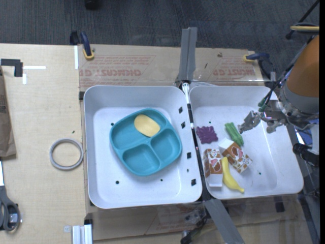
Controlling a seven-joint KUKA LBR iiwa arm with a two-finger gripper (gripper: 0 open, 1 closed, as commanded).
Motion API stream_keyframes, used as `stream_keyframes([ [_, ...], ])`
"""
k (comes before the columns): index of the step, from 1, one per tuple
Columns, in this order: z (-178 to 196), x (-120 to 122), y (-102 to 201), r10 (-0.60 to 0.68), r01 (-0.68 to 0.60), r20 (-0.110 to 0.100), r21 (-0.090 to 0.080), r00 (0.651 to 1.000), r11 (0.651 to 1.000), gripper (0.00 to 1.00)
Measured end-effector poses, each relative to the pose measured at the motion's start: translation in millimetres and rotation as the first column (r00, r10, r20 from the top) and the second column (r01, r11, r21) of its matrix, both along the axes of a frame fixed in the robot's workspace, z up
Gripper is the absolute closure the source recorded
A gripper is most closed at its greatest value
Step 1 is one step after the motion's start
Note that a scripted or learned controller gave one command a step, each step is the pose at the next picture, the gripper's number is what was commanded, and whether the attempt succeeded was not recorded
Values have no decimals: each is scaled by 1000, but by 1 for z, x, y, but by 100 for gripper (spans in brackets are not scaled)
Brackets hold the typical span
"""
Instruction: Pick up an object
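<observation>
The right bin holds a purple grape bunch, a green vegetable, a brown and white carton, a red and white carton and a yellow banana. In the left bin lies a teal divided plate with a yellow food piece in its top compartment. My gripper hangs over the right bin's upper right part, just right of the green vegetable. Its fingers stand open with nothing between them.
A grey tape ring lies on the wooden bench left of the bins, with scissors at the lower left corner. A grey divider bar runs between the bins at the back. Clamps sit on the bench's far edge.
</observation>
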State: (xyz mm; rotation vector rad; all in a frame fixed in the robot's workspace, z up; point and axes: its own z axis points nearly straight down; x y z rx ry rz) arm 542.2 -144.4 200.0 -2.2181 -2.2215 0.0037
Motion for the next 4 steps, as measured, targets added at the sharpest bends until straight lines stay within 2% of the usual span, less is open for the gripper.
stream_keyframes([
  [1, -99, 52, 24, -104, 104, 0, 0, 995, 995, 0],
  [2, -84, 75, -15, 14, -14, 4, -2, 1000, 1000, 0],
  [3, -109, 57, 23, -30, 30, 2, -1, 1000, 1000, 0],
  [4, -100, 56, 22, -33, 33, 1, -1, 999, 999, 100],
])
